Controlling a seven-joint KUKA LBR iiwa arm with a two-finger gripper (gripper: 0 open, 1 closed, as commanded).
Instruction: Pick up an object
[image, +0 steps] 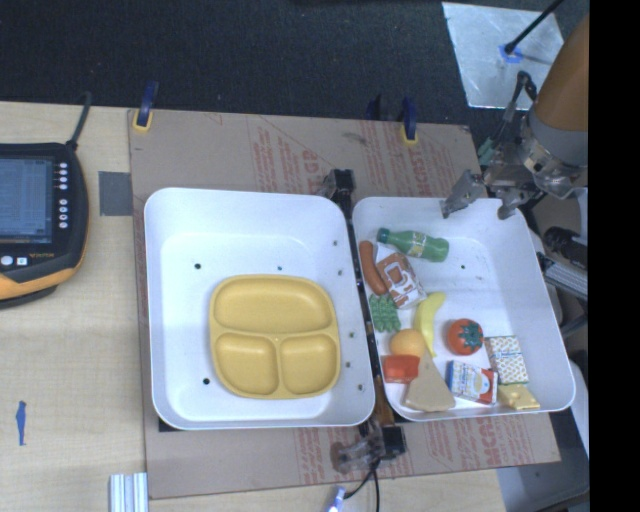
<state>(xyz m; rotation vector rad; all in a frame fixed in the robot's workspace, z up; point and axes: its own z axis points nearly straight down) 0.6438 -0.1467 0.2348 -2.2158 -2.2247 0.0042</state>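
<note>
Pincer (483, 203) spread apart over right bin (545, 300), holding nothing. Green bottle (412, 243) near it. Writing on small cartons (470, 381) too blurry to read.

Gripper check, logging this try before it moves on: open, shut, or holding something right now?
Gripper: open, fingers spread, holding nothing, above the far rim of the right bin.

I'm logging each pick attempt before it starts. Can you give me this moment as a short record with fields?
left bin: holds a yellow divided tray
right bin: toy food clustered toward its left and near side
items: green bottle, tomato, banana, milk carton
gripper: open, above the right bin's far edge, holding nothing
off bench: teach pendant at left
</note>
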